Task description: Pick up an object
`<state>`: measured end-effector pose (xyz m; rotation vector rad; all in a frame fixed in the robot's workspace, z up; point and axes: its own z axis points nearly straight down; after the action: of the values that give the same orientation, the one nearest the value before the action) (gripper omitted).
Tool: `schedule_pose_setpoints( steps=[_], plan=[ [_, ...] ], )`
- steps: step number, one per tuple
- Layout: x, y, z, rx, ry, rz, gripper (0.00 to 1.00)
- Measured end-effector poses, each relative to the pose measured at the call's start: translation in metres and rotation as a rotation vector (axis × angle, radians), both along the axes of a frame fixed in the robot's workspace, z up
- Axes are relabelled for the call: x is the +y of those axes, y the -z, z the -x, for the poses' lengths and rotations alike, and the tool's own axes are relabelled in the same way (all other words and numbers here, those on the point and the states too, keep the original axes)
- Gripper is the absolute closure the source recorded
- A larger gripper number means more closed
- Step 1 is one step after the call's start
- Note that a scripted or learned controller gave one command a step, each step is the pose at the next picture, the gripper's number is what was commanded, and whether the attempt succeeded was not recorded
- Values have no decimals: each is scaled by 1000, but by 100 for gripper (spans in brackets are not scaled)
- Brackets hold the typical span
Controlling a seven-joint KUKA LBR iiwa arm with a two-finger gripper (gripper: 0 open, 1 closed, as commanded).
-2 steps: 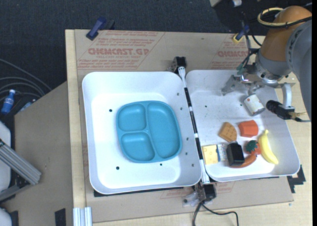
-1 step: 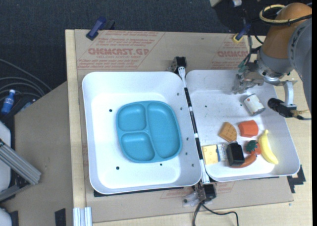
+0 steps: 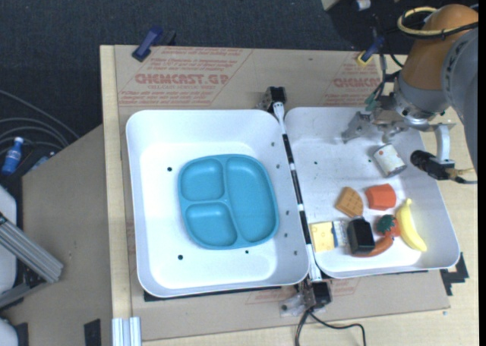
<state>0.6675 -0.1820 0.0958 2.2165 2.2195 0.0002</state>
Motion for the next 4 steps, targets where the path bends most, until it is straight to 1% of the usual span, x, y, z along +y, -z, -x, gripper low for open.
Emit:
schedule_pose_setpoints(
  steps=[1,2,3,4],
  plan=[
    [37,11,1,6,0,-5,0],
    [37,0,0,3,-1,-4,100],
    [37,0,0,4,0,-4,0],
    [29,11,1,5,2,-3,0]
  ],
)
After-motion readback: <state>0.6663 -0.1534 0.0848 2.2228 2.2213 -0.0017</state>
